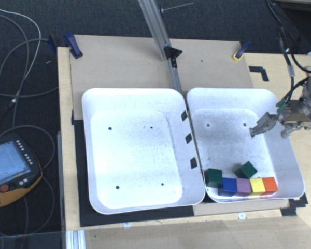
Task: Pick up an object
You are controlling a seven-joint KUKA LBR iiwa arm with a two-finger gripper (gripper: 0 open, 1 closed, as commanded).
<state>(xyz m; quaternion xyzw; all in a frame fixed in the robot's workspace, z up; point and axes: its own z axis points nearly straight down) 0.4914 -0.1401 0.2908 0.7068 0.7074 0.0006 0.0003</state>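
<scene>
Several coloured blocks lie along the near edge of the right bin (224, 93): a dark green block (213, 176), a blue block (229, 185), a purple block (243, 185), a yellow block (256, 184) and an orange block (269, 183). Just behind them a green block (246, 169) rests tilted. My gripper (270, 133) hangs over the right side of that bin, above and behind the blocks. It is open, and I see nothing between its fingers.
The left bin (93, 139) sits beside the right one, with black clips (188, 138) along the shared edge. An aluminium pole (154, 19) slants in from the top. A teach pendant (10, 165) and cables lie left of the bench.
</scene>
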